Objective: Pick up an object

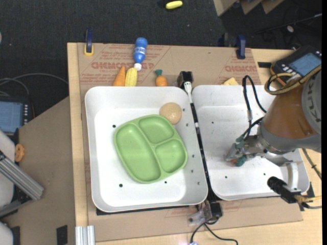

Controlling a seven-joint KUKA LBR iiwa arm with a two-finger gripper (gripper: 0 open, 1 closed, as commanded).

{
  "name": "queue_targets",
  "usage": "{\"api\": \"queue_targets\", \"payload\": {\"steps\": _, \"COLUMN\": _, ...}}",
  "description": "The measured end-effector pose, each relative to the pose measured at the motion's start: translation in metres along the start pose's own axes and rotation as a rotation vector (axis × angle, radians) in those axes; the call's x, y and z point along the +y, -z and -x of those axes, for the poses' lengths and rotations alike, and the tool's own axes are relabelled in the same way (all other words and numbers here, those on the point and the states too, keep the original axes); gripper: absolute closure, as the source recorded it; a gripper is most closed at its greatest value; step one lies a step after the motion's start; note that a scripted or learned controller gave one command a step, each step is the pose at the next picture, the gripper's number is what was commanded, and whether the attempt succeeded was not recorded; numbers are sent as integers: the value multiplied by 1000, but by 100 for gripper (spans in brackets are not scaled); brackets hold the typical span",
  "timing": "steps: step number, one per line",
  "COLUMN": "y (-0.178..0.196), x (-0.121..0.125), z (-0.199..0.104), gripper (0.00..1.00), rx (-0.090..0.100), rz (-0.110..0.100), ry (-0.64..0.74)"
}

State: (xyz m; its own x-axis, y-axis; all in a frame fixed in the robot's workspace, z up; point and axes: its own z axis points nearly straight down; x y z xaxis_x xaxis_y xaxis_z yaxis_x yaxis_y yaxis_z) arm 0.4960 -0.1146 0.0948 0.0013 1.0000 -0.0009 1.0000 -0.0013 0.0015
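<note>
The camera view looks down at a slant on a brown cardboard-covered bench (76, 137) printed with red lettering, held at its far edge by two blue clamps (89, 42). Around the bench lies dark grey carpet (76, 9), with a yellow object (174, 4) lying on it beyond the far edge. At the left, cables cross the floor beside a piece of aluminium framing (20, 180).

Two shallow white bins sit side by side on the bench. The left bin (99, 137) holds a green divided plate (149, 148) with three compartments, and a round beige object (170, 112) rests just beyond the plate's far right corner, touching or nearly touching it. On the bench behind the left bin lie a blue and white toy bottle (139, 51), an orange piece (119, 77), a yellow corn cob (131, 76) and a small carrot (161, 79).

The right bin (219, 177) has the arm (291, 119) over it, reaching in from the right. The gripper (239, 156) is low over the middle of this bin, with a small reddish thing (238, 162) right at its tip. I cannot tell the gripper's state, nor whether that thing is held. A black cable (249, 98) runs up from the wrist.
</note>
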Motion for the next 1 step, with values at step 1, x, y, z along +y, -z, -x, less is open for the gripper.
{"api": "queue_targets", "payload": {"steps": 1, "y": 95, "x": -12, "z": -77, "gripper": 100, "rx": 3, "rz": 7, "ry": 10}}
